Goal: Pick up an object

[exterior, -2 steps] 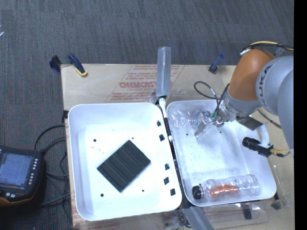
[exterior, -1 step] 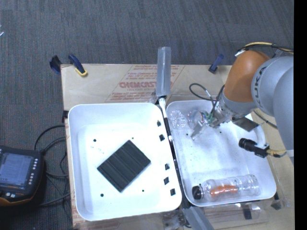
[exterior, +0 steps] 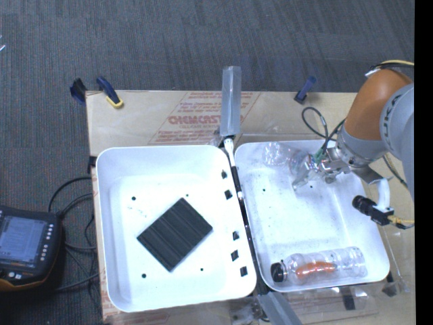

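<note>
A black ridged square pad lies flat in the left bin. A clear plastic bottle with a black cap and something orange inside lies on its side along the front wall of the right bin. A crumpled clear plastic piece sits near that bin's back wall. My gripper hangs low over the back of the right bin, just right of the clear piece and well behind the bottle. Nothing can be made out in its grasp.
The arm's orange band and grey wrist reach in over the right bin's back right corner, trailing cables. A grey post stands behind the seam between the bins. Blue clamps grip the wooden board. A teach pendant lies on the floor at left.
</note>
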Available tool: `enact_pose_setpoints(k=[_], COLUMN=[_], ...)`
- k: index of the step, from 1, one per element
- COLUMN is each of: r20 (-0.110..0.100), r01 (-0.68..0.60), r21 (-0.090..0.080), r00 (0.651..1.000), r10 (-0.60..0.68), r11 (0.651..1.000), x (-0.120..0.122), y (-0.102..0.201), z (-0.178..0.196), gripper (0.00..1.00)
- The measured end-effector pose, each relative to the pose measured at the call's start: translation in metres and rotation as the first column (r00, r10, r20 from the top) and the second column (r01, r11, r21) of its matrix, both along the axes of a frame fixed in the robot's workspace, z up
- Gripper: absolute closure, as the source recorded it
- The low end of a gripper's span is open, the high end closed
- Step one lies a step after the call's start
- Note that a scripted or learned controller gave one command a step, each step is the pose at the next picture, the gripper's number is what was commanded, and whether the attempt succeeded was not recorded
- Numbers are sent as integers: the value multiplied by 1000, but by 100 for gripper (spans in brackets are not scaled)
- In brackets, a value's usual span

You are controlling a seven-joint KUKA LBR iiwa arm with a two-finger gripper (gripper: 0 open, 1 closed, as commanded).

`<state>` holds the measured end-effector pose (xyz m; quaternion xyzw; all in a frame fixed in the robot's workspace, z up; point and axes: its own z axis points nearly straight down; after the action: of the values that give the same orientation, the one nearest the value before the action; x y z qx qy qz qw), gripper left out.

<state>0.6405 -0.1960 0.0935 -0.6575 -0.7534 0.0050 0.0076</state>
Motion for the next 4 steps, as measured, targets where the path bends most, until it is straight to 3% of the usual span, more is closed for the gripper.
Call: enact_pose_setpoints(k=[1, 3, 4], r20=[0, -2, 15], r01=[-303, -311, -63], r21=[1, 1, -1], r00=[953, 950, 998], r10=[303, 311, 63], r11=[953, 950, 998], x=[-2, -1, 4], y=[54, 63, 12], z=[-10, -11, 53], gripper=[0, 0, 0])
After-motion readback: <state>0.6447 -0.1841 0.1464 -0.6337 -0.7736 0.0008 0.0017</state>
